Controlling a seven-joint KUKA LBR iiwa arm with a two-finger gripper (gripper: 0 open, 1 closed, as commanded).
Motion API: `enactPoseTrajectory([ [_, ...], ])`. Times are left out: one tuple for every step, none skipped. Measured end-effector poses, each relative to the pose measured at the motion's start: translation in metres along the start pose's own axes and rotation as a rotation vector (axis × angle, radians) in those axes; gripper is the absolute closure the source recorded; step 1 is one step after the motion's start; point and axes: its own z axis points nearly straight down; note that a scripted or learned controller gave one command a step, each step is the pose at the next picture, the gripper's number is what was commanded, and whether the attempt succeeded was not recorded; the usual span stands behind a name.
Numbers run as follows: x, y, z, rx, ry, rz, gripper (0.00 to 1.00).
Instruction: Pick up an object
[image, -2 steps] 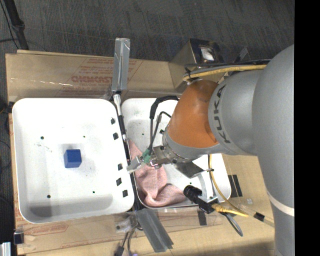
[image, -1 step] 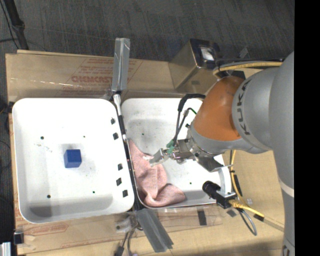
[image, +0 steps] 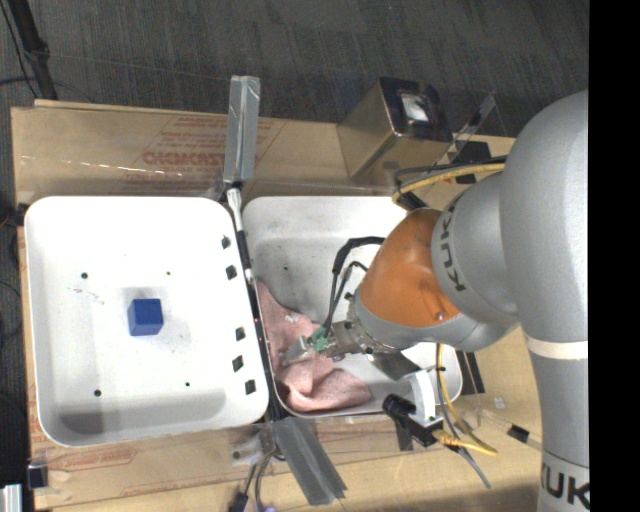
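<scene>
Gripper (image: 312, 343) is lowered into the right bin (image: 300, 225), at the pink cloth (image: 315, 385) near its front-left corner. Jaws' state cannot be told, apparently hidden by the wrist. Blue cube (image: 146, 316) sits untouched in the left bin (image: 60, 230). Nothing lifted yet.

I see dark carpet floor (image: 300, 50) beyond the tabletop (image: 120, 140), which is covered in brown cardboard with red print; a tan box (image: 385, 135) sits at its far edge.
</scene>
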Motion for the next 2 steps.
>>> enactPoseTrajectory([
  [0.001, 0.001, -0.01, 0.001, 0.002, -0.007, 1.0],
  [-0.025, -0.003, -0.002, -0.002, 0.002, -0.081, 1.0],
])
